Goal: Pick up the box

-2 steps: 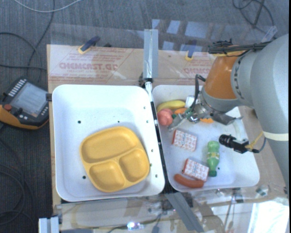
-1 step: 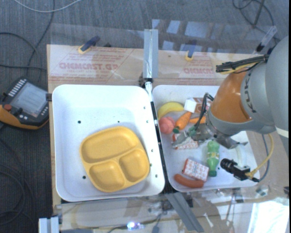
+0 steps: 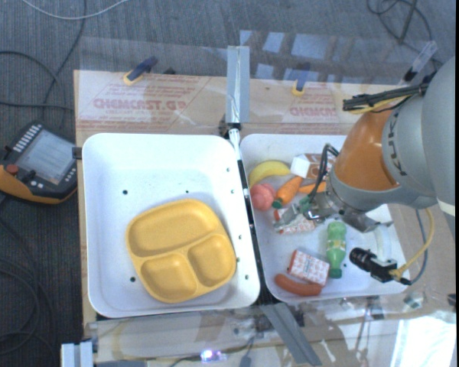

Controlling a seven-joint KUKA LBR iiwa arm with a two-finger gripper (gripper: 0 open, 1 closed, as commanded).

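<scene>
A small red and white box (image 3: 307, 267) lies flat near the front of the right bin (image 3: 382, 280), between a brown sausage (image 3: 297, 285) and a green bottle (image 3: 336, 246). My gripper (image 3: 302, 214) hangs low in the middle of that bin, just behind the box and apart from it, over a small patterned item (image 3: 288, 221). The grey wrist with its orange band (image 3: 367, 159) hides much of the bin's right side. Nothing can be seen held by the gripper.
A banana (image 3: 268, 171), a carrot (image 3: 288, 190), a pink-red fruit (image 3: 262, 196) and a white cube (image 3: 301, 164) crowd the right bin's back left. The left bin (image 3: 107, 167) holds a yellow divided tray (image 3: 181, 248). A teach pendant (image 3: 34, 164) lies left of the bench.
</scene>
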